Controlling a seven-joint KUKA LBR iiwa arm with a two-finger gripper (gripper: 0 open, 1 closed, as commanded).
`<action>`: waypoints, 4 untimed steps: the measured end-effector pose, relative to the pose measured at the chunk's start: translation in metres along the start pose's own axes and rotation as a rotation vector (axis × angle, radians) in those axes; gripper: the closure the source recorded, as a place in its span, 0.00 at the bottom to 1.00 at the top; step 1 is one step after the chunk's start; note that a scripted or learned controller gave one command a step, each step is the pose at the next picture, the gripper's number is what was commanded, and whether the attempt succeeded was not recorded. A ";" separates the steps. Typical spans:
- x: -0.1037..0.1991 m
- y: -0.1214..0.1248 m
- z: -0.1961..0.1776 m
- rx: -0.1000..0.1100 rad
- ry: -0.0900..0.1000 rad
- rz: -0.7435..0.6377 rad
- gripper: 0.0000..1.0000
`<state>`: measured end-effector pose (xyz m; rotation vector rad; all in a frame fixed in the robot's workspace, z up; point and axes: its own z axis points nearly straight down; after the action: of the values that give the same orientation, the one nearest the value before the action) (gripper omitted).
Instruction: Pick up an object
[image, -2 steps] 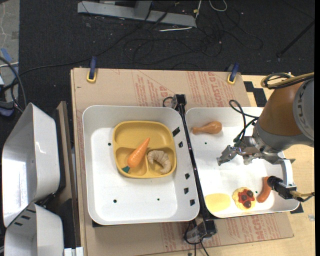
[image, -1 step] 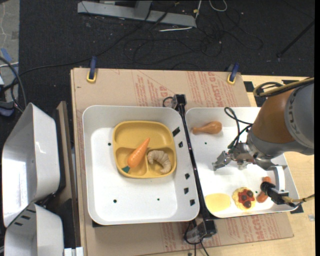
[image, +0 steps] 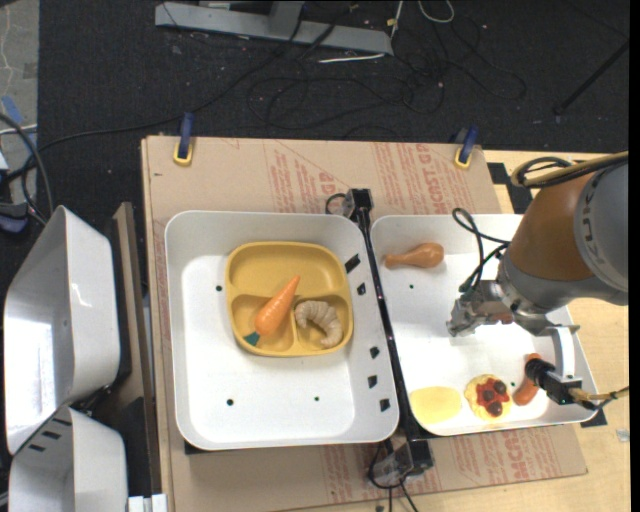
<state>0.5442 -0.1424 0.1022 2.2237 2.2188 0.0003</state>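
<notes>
Two white bins (image: 200, 400); one yellow plate (image: 240, 270); six food toys (image: 277, 306).

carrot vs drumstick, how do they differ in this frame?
The carrot is bright orange and tapered; the drumstick is paler tan with a rounded end. The carrot lies in the yellow divided plate in the left bin, slanted across it; the drumstick lies directly on the right bin's floor, nearly level. Both are toy foods, similar in length.

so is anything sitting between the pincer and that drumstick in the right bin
Nothing visible does. The pincer sits over bare floor of the right bin, and the drumstick lies up and to its left with only open white floor between them.
</notes>
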 end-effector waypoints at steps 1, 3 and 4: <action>-0.003 -0.001 -0.042 -0.003 -0.001 -0.001 1.00; 0.000 0.001 -0.169 -0.007 -0.002 -0.006 1.00; 0.056 0.010 -0.153 0.001 0.001 -0.011 1.00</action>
<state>0.5541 -0.0865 0.2551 2.2131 2.2316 0.0011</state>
